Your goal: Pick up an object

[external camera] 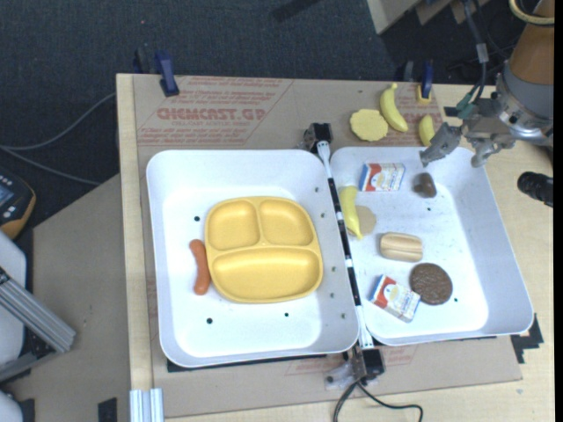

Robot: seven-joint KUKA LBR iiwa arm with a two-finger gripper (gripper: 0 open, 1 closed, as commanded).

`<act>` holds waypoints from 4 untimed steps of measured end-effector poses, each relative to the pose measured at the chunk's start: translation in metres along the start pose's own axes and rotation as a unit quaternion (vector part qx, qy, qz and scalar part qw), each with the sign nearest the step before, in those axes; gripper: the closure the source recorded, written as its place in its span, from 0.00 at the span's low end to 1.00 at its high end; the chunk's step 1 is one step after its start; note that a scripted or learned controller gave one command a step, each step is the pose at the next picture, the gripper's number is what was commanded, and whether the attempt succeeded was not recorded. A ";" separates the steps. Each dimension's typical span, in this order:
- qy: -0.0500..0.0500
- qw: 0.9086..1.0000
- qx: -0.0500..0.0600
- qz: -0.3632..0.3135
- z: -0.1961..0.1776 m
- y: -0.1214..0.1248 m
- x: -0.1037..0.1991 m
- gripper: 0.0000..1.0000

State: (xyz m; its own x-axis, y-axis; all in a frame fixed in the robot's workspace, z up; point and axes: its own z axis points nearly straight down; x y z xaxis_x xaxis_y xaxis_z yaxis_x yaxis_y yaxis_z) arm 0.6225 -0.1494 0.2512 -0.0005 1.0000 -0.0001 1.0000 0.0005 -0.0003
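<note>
My gripper (460, 153) hangs over the far edge of the right bin (493, 236), its two fingers spread open with nothing between them. Just below the left finger (437, 151) lies a small brown lump (425, 185). Beside that is a red, white and blue carton (382, 178). Further forward in the same bin are a yellow banana piece (349, 209), a tan bread roll (401, 247), a round brown cookie (431, 283) and a second small carton (393, 297).
The left bin (176, 200) holds a yellow divided plate (262, 248) with a red-orange sausage (201, 265) beside it. On the bench behind the right bin lie a banana (393, 108), a yellow disc (369, 125) and a small yellow piece (426, 129).
</note>
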 end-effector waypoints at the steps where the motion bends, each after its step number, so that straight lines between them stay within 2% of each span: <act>1: -0.002 1.000 -0.001 0.002 0.099 0.044 -0.065 0.00; 2: 0.004 1.000 0.004 -0.001 0.170 0.043 -0.057 0.00; 3: 0.000 1.000 -0.001 -0.001 0.155 0.045 -0.058 1.00; 4: 0.001 1.000 -0.001 -0.003 0.121 0.040 -0.006 1.00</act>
State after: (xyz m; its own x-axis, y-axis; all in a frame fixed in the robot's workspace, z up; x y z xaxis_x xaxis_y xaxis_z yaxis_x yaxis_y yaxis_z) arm 0.6625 -0.1551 0.1301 -0.0055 1.0000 0.0022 1.0000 0.0055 0.0019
